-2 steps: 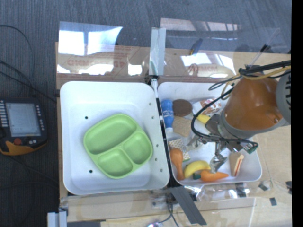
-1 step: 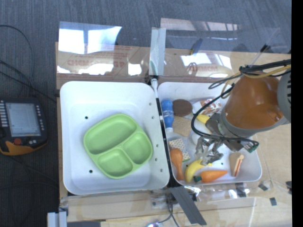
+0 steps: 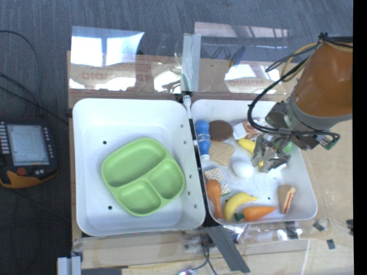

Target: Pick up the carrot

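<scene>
Over the right bin I hold the pincer above the egg; whether it is open or closed I cannot tell. Two carrots lie crowded along the front wall: one lengthwise, tip right; another pointing toward me.

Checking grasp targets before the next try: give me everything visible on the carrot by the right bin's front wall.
The carrot is a small orange toy, smooth and plastic-looking, with a tapered cone shape. It lies flat on the floor of the right bin near the front wall, its pointed tip toward the view's right and its thicker end toward the banana, which it touches or nearly touches. A second orange carrot-like piece lies by the bin's left wall. The gripper hovers farther back, apart from it.
</scene>
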Tool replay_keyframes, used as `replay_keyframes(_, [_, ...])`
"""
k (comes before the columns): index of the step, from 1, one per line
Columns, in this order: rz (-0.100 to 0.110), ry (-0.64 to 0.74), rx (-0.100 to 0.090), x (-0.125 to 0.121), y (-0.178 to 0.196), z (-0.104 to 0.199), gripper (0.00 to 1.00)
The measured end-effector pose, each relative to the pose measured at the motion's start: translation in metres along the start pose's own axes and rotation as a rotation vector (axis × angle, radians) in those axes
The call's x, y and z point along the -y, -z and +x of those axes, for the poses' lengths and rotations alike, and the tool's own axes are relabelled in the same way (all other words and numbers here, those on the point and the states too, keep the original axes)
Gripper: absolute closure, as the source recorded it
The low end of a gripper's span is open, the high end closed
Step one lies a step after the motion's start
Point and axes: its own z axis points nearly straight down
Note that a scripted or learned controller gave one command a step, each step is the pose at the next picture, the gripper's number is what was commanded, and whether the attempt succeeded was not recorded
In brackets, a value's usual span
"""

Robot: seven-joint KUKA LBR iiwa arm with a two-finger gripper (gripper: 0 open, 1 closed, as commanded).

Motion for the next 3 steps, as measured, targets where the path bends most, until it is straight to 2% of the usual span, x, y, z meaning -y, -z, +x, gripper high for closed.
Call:
replay_keyframes(1, [-0.009,0.0,-0.004,-0.002,-0.004,0.001,0.0])
replay_keyframes(2, [-0.014,-0.064,-0.009,-0.034,-0.062,-0.054,0.0])
replay_keyframes(3, [-0.009,-0.371,-0.012,-0.023,-0.105,0.031,0.0])
